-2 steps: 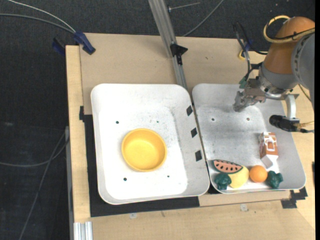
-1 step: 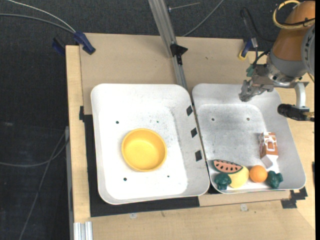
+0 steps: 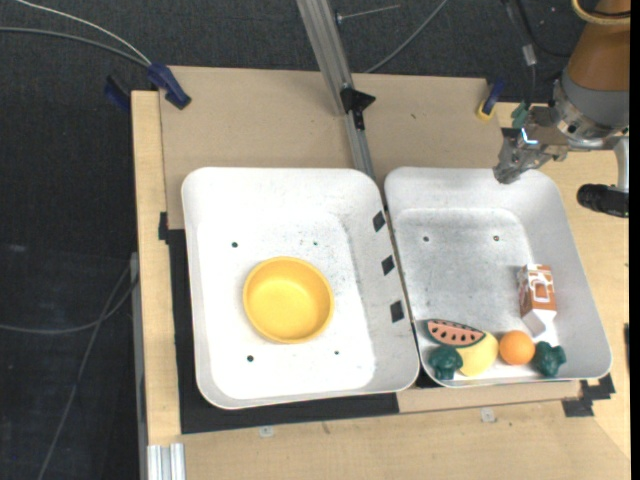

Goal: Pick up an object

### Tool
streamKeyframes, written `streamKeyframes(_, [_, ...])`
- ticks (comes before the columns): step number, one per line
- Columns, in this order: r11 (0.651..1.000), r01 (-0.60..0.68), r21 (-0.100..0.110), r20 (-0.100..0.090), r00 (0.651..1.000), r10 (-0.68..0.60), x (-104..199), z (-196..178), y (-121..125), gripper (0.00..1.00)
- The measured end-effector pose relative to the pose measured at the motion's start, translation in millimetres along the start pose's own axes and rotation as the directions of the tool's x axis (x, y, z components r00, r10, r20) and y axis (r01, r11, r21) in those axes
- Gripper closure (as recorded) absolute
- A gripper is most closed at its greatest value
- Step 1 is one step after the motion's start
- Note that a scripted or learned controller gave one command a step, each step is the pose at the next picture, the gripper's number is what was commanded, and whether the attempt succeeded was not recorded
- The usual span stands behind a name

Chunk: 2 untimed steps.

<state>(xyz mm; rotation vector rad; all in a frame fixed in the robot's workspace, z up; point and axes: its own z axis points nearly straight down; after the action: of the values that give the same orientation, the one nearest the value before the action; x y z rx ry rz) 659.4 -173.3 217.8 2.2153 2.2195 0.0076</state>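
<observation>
Along the near edge of the right bin (image 3: 560, 218) lie a watermelon slice (image 3: 457, 332), a green broccoli piece (image 3: 446, 361), a yellow lemon (image 3: 481, 354), an orange (image 3: 516, 348) and a dark green toy (image 3: 549, 359), packed close together. An orange-and-white carton (image 3: 538, 290) stands just behind them. The left bin (image 3: 215, 218) holds a yellow bowl (image 3: 288, 299). The gripper (image 3: 508, 169) hangs over the right bin's far rim, well apart from every object; its grip cannot be made out.

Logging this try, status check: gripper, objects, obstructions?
Gripper over right bin's far rim, nothing seen held. Toys clustered at near edge: orange, watermelon slice, carton. No obstruction between.
</observation>
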Motion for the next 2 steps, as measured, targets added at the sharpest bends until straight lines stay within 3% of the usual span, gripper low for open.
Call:
streamKeyframes(1, [1.0, 0.004, 0.01, -0.006, 1.0, -0.004, 58, -15, -3, 1.0])
streamKeyframes(2, [1.0, 0.004, 0.003, -0.003, 1.0, -0.004, 111, -28, 3, 1.0])
